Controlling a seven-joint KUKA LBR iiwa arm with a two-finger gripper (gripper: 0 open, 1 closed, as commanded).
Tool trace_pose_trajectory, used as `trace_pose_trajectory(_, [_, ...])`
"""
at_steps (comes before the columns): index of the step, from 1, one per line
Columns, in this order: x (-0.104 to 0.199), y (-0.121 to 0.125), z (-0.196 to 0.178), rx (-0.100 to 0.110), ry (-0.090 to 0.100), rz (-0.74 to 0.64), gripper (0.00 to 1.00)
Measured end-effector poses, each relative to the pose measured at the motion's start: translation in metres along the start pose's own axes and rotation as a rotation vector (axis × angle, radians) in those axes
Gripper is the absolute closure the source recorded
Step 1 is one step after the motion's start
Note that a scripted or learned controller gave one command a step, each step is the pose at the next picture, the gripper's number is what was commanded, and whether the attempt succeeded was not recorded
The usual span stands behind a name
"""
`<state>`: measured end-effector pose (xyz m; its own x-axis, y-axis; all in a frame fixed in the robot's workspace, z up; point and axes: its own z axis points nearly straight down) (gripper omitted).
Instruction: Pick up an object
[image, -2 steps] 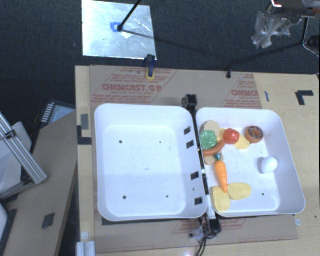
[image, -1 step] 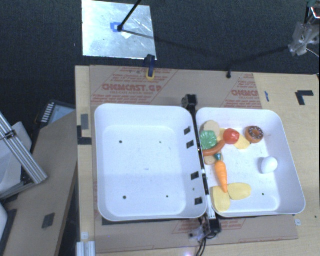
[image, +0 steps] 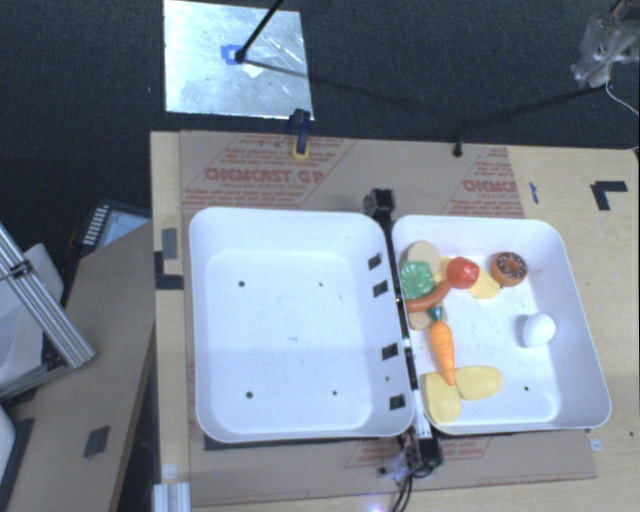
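The toy carrot lies in the right bin, near its left wall, long axis roughly vertical in frame, green top toward the upper frame, tip overlapping a yellow piece. The claw sits upper right, blurred; its finger state cannot be determined.

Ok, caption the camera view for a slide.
Toy carrot, tomato, donut and white egg clustered in the right bin.
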<state>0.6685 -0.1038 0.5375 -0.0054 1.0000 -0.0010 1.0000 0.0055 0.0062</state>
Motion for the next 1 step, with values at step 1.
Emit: trace_pose_trajectory(1, [0.0293, 0.0002, 0.0021, 0.003, 0.001, 0.000, 1.00])
